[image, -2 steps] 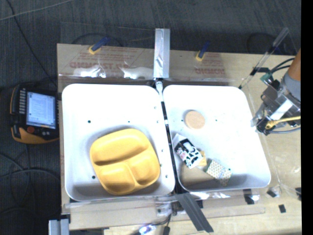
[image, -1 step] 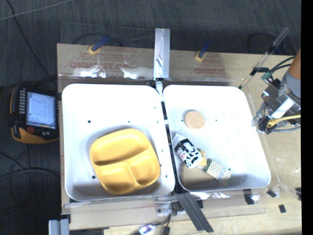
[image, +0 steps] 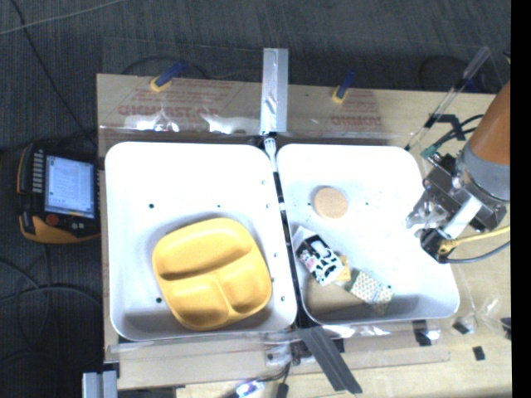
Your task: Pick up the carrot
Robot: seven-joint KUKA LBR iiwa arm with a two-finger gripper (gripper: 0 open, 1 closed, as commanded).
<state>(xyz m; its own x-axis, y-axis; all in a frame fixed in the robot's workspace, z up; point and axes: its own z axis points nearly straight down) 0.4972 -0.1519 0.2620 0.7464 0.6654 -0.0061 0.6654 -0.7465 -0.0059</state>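
- Arm (image: 496, 139), grey with an orange band, stands over the right side of the right bin (image: 390, 222); its gripper (image: 433, 222) hangs above that bin's right rim, with cables looping beside it; how far the claw is open cannot be told at this size; nothing can be seen in its hold
- Carrot: cannot tell which item, if any, in the right bin is the carrot
- Round tan disc (image: 330, 202) lies flat in the upper-left part of the right bin, well apart from the gripper
- Black-and-white patterned item (image: 319, 259) lies at the right bin's left wall, in its lower part; a small patterned packet (image: 370, 289) lies just beside it, nearer the bin's bottom wall
- Left bin (image: 133, 189) adjoins the right bin's left wall; a yellow divided plate (image: 213, 270) lies in it
- Metal bar (image: 275, 89) stands above the right bin's upper-left corner
- Handheld control pendant (image: 58, 193) rests on the floor, far left of the right bin, beyond the left bin
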